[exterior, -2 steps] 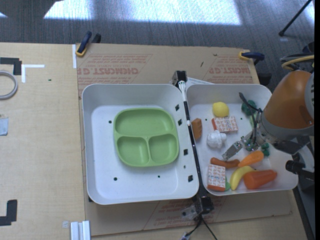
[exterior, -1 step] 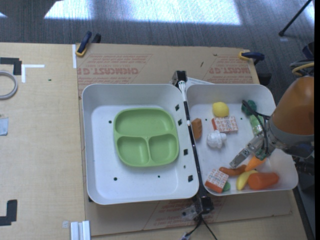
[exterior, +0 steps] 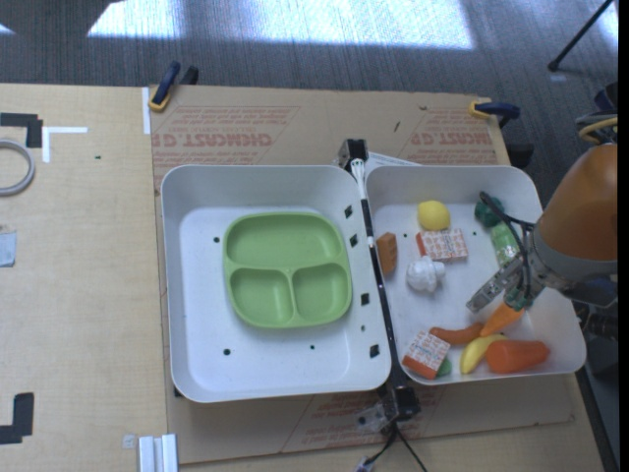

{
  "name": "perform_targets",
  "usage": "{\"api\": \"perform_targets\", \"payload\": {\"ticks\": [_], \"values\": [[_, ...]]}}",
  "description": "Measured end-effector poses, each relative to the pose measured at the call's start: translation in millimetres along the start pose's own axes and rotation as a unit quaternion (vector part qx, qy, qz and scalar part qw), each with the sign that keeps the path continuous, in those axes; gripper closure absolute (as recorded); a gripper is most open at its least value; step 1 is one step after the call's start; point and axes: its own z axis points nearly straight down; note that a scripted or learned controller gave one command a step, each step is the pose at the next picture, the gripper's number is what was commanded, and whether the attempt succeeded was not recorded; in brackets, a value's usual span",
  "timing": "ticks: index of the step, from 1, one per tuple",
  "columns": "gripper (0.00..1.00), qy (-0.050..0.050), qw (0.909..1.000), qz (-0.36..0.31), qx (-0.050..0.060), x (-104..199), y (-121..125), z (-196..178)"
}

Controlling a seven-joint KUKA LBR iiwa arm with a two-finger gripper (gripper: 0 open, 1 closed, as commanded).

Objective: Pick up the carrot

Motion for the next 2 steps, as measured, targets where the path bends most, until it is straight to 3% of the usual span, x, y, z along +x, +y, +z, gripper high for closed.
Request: {"api": "perform_targets", "payload": {"ticks": [1, 2], "values": [[0.0, 0.0, 1.0, 0.0, 0.0, 0.2, -0.1, 0.5], [0.0, 0.002, 0.9916, -0.129, 0.001, -7.4, -11.3, 10.3]]}}
